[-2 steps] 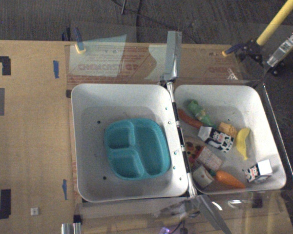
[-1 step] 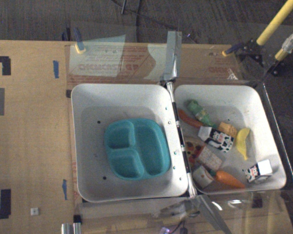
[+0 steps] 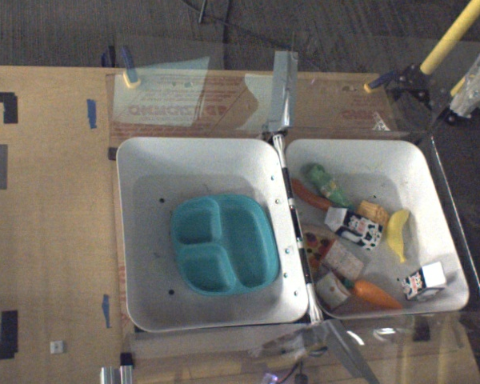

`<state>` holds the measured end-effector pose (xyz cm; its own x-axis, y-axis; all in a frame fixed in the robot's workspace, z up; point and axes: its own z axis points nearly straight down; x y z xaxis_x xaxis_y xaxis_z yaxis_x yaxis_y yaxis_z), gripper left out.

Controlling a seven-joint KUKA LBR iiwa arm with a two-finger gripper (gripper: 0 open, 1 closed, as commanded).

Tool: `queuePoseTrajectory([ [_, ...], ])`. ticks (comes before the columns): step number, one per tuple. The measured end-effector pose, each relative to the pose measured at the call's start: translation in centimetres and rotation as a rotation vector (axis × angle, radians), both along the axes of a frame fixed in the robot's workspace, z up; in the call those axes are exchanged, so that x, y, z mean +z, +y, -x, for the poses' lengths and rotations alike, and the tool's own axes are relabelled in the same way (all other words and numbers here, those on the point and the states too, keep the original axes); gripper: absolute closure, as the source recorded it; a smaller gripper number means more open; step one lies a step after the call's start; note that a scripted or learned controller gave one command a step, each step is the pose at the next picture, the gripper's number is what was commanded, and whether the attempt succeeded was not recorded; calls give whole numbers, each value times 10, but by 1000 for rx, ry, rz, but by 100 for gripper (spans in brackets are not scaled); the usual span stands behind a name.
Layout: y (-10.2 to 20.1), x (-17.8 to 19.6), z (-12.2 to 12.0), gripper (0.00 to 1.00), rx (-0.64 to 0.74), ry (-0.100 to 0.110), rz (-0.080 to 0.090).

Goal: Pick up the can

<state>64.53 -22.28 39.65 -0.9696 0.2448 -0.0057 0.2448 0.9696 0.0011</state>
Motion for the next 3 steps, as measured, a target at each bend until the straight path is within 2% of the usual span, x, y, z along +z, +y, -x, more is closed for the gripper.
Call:
queuePoseTrajectory([
  [1, 0, -24, -2, 100, 546, 0, 2],
  [2, 6, -24, 9, 100, 937, 0, 3],
  [3, 0, 42, -19, 100, 1193, -6, 10],
])
